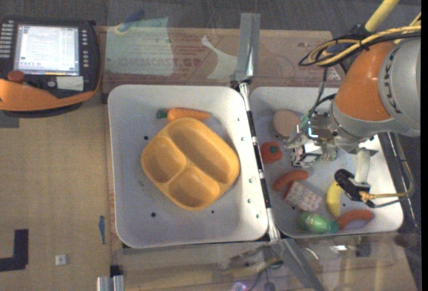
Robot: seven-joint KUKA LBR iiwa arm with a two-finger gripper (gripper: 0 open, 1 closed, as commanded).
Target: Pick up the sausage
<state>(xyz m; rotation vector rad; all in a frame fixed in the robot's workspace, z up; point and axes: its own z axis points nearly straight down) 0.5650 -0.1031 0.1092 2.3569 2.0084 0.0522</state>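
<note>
Two reddish-brown sausage-like pieces lie in the right bin [391,213]. One sausage [289,179] is at the bin's left middle, and a second, similar piece [354,217] rests near the front right. My gripper [304,154] hangs low over the middle of the right bin, just above and to the right of the nearer sausage. Nothing is visibly held in it. The grey arm with its orange band comes in from the right and hides part of the bin's back right.
The right bin also holds a beige round item [285,122], a red fruit [271,151], a pinkish block [304,197], a green item [317,221] and a yellow banana [333,197]. In the left bin [127,169] are a yellow divided plate [190,161] and a carrot [187,114].
</note>
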